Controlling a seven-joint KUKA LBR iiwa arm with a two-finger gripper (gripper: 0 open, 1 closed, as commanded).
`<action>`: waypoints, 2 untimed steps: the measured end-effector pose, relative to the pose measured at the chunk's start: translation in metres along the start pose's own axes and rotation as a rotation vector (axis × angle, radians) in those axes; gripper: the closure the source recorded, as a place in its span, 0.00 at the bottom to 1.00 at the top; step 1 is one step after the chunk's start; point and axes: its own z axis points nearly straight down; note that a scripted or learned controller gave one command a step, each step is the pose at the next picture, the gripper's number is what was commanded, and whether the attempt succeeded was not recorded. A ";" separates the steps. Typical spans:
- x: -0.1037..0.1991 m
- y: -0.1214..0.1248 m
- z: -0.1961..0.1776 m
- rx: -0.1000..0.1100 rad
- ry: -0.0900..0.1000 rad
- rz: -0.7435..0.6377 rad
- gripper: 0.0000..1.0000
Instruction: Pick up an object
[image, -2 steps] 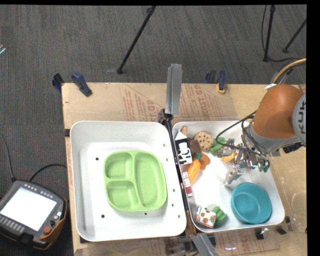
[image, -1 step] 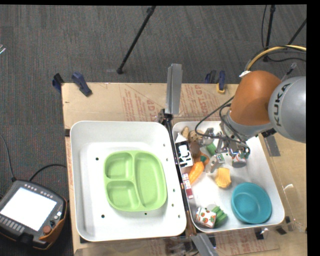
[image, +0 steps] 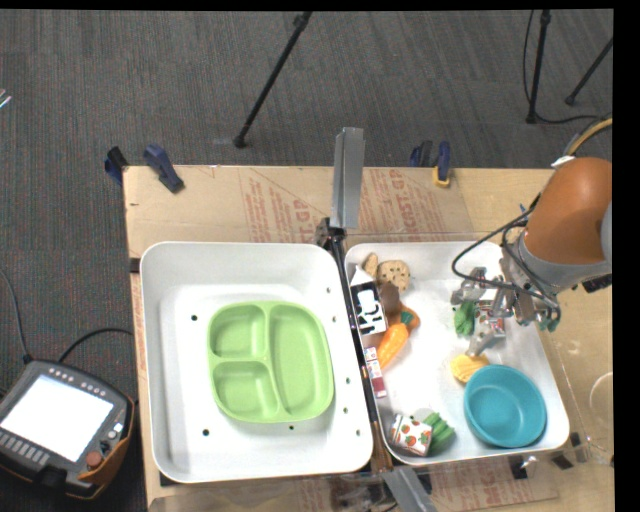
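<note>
My jaws (image: 487, 325) hang in the right bin (image: 440, 262) towards its three o'clock wall; I cannot tell whether they are parted. Just beside them at nine o'clock lies a green toy (image: 464, 319), a yellow piece (image: 463, 369) at six. I'd judge the green toy the nearest pick: drop straight, centre on it, keep off the wall. I count one blue bowl (image: 505, 404), one carrot (image: 392, 344), one cookie (image: 394, 273), and one green divided plate (image: 270, 361) in the left bin (image: 165, 300).
</note>
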 end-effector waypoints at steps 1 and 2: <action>-0.003 0.103 0.002 -0.004 0.007 0.172 0.00; 0.010 0.000 0.000 0.000 -0.001 0.297 0.00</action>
